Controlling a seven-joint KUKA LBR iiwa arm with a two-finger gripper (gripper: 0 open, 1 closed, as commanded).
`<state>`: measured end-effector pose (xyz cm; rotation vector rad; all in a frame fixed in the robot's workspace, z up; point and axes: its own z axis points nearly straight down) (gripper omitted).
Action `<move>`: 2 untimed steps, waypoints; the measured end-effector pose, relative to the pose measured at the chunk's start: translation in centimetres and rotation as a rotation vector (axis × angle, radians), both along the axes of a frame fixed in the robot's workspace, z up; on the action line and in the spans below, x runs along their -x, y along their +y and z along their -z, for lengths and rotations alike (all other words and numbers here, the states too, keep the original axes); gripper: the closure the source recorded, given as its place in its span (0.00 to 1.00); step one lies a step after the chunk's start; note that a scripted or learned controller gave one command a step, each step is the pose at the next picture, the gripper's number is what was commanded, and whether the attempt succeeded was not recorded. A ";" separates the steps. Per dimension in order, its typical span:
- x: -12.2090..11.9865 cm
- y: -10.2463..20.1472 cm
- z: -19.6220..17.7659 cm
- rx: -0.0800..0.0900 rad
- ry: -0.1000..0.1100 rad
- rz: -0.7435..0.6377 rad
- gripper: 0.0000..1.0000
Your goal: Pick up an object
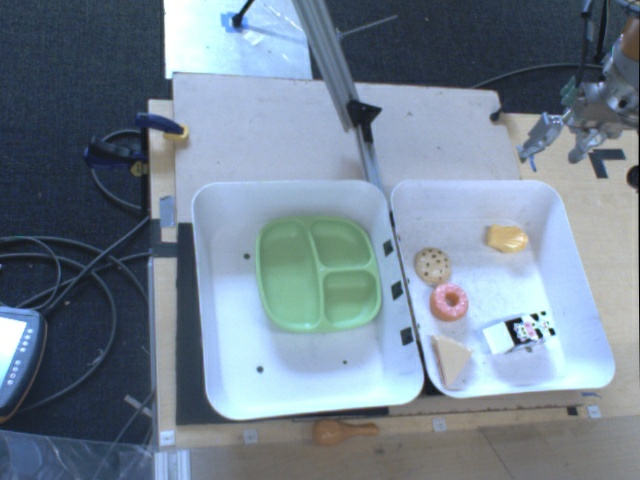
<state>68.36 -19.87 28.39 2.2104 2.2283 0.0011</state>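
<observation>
We see the gripper (558,140) at 2 o'clock above the worktop (430,128), fingers seemingly spread, holding nothing; the carton's (520,332) print is unreadable.

Two white bins (230,368) are sitting on pale tan board. A light green tray (318,273) is showing in the left one. In the right, a speckled beige cookie (432,264), a pink-frosted doughnut (449,301), a yellow-orange piece (507,238), a cream wedge (451,359) and a white carton (520,332) (black cow-like patches) are lying.

Cookie (432,265), pink donut (449,301), yellow piece (507,238), sandwich wedge (451,359) and carton (520,333) lie apart in right bin (580,268).
</observation>
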 end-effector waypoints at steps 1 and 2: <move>0.0 0.0 0.0 0.001 0.001 0.000 0.00; -0.2 -0.9 4.7 0.000 0.004 0.007 0.00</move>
